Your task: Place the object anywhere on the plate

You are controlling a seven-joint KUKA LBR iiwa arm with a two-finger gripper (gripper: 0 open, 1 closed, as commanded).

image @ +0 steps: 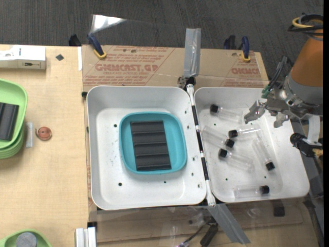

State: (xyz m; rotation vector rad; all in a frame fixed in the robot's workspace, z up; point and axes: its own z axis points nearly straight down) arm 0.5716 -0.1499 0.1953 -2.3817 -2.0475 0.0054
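A teal plate (152, 143) with a black ridged insert lies in the left white bin (103, 153). In the right white bin (288, 181) lie several clear plastic tubes with black caps, one of them near the middle (232, 134), another at the front (264, 189). My gripper (265, 116) hangs over the far right part of the right bin, fingers spread and open, with nothing between them. The nearest tubes lie below and to its left.
A green tray (11, 120) holding a dark item sits at the far left, with a small orange disc (44, 133) beside it. A white box (23, 57) lies at the back left. Cardboard, clamps and an upright grey strip (192, 50) stand behind the bins.
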